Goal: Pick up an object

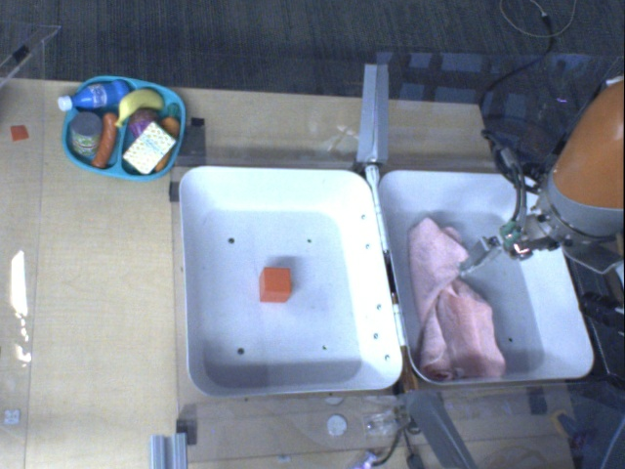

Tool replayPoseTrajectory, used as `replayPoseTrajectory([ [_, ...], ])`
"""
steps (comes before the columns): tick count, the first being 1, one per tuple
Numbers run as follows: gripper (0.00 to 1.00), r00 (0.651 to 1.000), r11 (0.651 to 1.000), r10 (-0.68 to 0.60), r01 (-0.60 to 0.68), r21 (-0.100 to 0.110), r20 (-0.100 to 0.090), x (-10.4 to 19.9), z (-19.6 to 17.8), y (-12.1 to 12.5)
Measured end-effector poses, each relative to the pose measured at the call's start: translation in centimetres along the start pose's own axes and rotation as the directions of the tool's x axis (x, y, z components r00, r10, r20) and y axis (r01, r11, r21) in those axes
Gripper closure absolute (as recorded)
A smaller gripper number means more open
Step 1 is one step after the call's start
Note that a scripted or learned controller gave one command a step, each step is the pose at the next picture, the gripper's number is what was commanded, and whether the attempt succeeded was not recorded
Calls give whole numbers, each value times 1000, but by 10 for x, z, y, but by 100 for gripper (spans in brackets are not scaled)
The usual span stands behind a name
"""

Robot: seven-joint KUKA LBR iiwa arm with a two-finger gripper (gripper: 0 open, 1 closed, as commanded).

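Observation:
A small orange cube (pixel 276 284) lies near the middle of the left white bin (pixel 210 350). A crumpled pink cloth (pixel 451 306) stretches along the left half of the right white bin (pixel 557 345). My gripper (pixel 476 259) hangs over the right bin, its tip at the cloth's upper right edge. I cannot tell whether it touches the cloth. The grey arm with its orange band (pixel 596 154) comes in from the right.
A blue tray (pixel 70 145) of toy food sits on the wooden bench at the upper left, away from the bins. A metal divider (pixel 371 115) stands behind the gap between the bins. Cables (pixel 508 145) loop near the wrist.

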State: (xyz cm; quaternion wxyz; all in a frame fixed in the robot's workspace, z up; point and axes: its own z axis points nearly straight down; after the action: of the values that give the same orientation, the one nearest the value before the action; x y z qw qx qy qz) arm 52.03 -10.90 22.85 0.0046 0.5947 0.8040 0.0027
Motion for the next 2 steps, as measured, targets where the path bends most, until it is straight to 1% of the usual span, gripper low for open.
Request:
replayPoseTrajectory([
  [1, 0, 991, 991, -131, 131, -4, 2, -12, 130, 5],
  [2, 0, 992, 992, 124, -124, -8, 2, 4, 136, 16],
])
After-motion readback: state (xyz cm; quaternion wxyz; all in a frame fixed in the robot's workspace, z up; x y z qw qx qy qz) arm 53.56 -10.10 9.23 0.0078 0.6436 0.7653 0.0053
